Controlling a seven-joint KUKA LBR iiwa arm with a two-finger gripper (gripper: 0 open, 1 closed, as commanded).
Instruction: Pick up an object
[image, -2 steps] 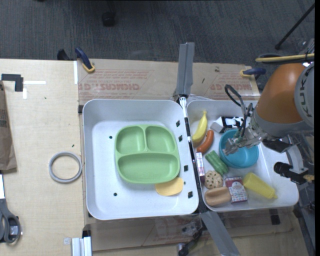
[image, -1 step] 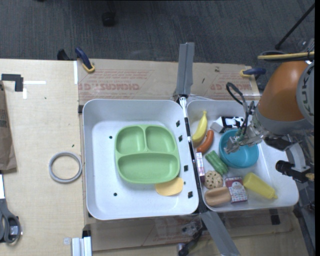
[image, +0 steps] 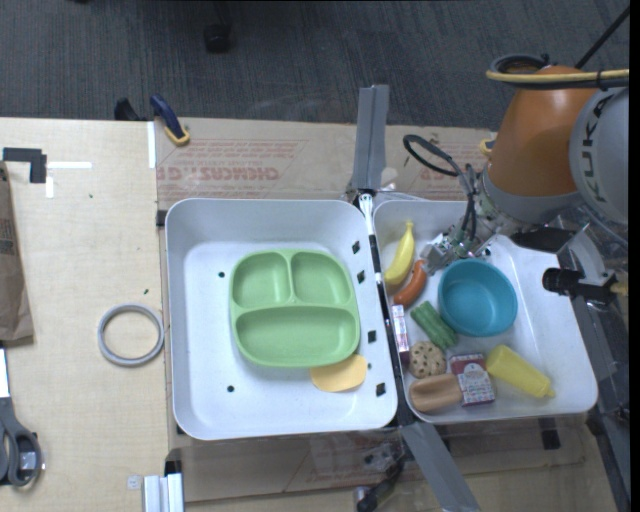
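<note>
My gripper (image: 452, 246) hangs low in the back of the right bin (image: 560, 400), between a yellow banana (image: 402, 254) and a blue bowl (image: 478, 297). It is just above the bowl's back rim. An orange carrot-like piece (image: 410, 287) lies beside the banana. Nearer the front lie a green cucumber piece (image: 433, 325), a cookie (image: 427, 358), a bread roll (image: 435, 393), a small red box (image: 472, 378) and a yellow block (image: 518, 371). The left bin (image: 190, 330) holds a green divided plate (image: 295, 307) and a flat yellow chip (image: 338, 375).
The arm's orange band and grey body (image: 545, 130) loom over the right bin's back right corner. A grey divider bar (image: 371, 140) runs between the bins. On the bench to the left lie a tape ring (image: 131, 333), scissors (image: 15, 455) and a blue clamp (image: 170, 118).
</note>
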